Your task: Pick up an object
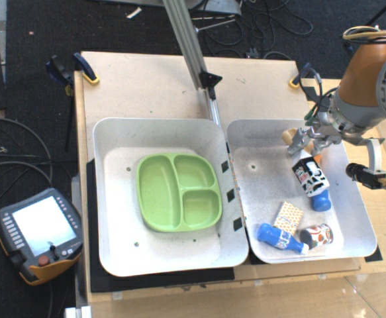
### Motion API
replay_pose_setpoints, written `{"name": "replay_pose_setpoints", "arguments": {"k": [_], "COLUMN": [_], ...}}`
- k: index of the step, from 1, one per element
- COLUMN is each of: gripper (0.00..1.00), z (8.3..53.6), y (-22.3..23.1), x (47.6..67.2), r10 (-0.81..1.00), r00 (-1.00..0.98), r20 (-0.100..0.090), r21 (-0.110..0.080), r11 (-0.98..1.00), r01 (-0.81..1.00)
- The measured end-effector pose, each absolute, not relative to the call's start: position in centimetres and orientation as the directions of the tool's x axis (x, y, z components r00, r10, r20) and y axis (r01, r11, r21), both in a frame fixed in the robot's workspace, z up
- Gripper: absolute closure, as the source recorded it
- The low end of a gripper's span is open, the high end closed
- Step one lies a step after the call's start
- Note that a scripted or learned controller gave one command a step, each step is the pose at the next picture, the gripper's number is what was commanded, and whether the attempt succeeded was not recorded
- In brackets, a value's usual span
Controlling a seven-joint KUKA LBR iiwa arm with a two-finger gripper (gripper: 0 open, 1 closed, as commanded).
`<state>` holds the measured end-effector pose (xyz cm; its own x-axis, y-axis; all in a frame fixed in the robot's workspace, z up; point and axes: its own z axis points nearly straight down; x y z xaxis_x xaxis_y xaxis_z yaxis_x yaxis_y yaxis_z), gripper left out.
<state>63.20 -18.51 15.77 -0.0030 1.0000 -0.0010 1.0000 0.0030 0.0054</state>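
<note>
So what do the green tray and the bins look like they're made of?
Green tray: probably molded plastic, matte with a soft sheen, its three compartments formed in one piece. Bins: likely thin plastic or painted metal, smooth white with rounded rims; the look leaves it open.

The gripper (303,144) hangs over the right bin's (265,144) far side; a black-and-white bottle (310,179) with a blue cap lies just below it; nearer the camera lie a checkered packet (288,215), a blue bottle (280,238) and a red-and-white can (317,236); far left, a green tray (179,192) fills the left bin (113,151).
</note>
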Motion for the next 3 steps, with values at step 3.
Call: {"name": "replay_pose_setpoints", "arguments": {"k": [3], "gripper": [1.00], "z": [27.9], "y": [-13.7], "x": [63.4], "r10": [1.000], "r00": [-0.008], "r20": [0.002], "r21": [0.000], "r11": [0.008], "r01": [1.000]}}
